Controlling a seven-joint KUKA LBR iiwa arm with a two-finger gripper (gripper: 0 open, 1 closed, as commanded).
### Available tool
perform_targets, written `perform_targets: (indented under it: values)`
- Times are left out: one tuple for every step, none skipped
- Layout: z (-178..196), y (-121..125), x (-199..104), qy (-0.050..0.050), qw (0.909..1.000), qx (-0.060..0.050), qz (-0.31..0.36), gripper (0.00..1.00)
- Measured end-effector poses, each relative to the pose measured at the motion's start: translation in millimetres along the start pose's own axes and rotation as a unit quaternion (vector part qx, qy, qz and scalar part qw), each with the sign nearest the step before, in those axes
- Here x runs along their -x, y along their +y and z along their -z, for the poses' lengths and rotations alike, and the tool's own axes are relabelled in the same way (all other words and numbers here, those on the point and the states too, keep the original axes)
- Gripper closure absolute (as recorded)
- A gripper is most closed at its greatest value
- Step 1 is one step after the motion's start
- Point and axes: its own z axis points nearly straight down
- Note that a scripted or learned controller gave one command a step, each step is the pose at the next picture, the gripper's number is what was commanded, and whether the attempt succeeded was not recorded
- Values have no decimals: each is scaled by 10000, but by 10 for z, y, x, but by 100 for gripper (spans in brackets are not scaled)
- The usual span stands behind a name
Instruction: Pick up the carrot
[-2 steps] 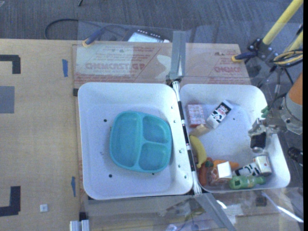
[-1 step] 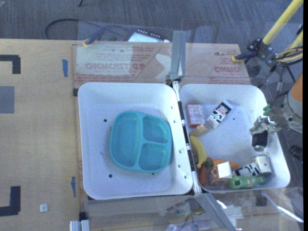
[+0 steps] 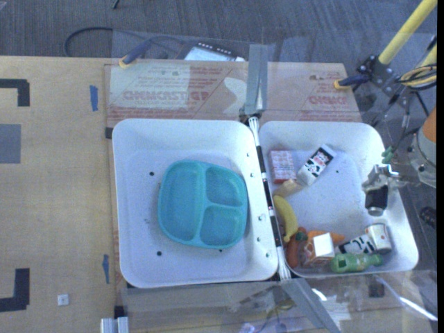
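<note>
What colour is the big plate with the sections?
Teal, a blue-green. The plate shows best in the camera view, in the left bin.

We can read almost nothing with certainty. Behind the far edge of the left bin [image 3: 132, 186] lies a clear panel [image 3: 177, 92] with large reddish letters — the print is mirrored or too faint, and we cannot spell it. A similar panel [image 3: 305, 89] behind the right bin [image 3: 402, 234] carries a smaller reddish print, also unreadable. In the right bin, a pink box [image 3: 282, 165] near the far-left corner and a black-and-white carton [image 3: 316, 165] beside it show patterns — no letters we can make out.
</note>
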Motion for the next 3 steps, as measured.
perform_targets:
  values:
    - [-584,-459,-72,2,9979,-21,-649,100]
    - [-618,10,-135,-3,9996,20,-270,100]
    - [-520,16,-137,-2,9996,27,-268,100]
